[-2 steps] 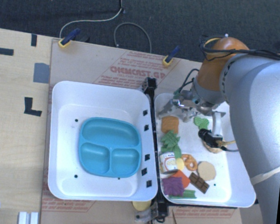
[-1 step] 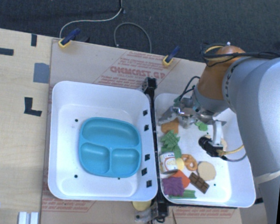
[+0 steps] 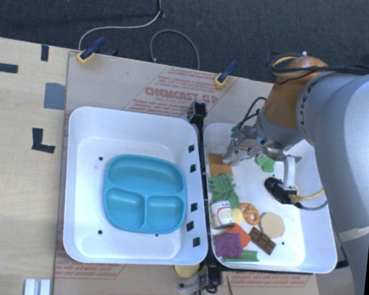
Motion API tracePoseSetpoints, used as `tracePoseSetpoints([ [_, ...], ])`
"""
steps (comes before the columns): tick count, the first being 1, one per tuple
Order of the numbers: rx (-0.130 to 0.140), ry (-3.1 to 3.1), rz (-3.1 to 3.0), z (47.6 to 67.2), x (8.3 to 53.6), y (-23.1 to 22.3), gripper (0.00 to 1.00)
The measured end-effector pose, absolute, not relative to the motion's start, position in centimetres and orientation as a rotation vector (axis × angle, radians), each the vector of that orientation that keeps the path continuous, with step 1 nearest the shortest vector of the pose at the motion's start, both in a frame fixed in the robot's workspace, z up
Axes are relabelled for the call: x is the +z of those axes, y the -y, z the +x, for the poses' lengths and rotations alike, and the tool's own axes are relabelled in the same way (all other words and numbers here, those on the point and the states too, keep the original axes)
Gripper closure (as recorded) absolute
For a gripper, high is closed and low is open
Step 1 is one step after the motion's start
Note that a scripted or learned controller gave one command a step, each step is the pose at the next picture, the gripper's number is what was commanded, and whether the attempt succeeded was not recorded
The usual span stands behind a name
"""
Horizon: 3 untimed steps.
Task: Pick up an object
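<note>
My gripper hangs low over the far left part of the right bin, beneath the grey arm and its orange wrist band. Just below and left of it lies an orange-brown piece. A small green object sits to its right. Further toward the front are a green leafy piece, a small jar, a pretzel, a round beige disc, a brown bar and a purple piece. Nothing shows between the fingers.
The left bin holds a blue divided plate. A black divider runs between the two bins. The arm's bulk covers the right bin's far right side. Cables lie on the dark floor beyond the bench.
</note>
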State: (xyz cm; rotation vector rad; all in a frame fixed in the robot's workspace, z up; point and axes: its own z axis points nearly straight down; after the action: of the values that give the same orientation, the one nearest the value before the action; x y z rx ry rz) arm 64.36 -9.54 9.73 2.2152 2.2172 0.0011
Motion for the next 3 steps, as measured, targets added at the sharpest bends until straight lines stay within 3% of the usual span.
tracePoseSetpoints([
  [1,0.000,-2.218,2.216,64.3,9.7,9.5,0.00],
  [3,-0.011,-2.226,2.219,66.8,8.5,9.6,0.00],
])
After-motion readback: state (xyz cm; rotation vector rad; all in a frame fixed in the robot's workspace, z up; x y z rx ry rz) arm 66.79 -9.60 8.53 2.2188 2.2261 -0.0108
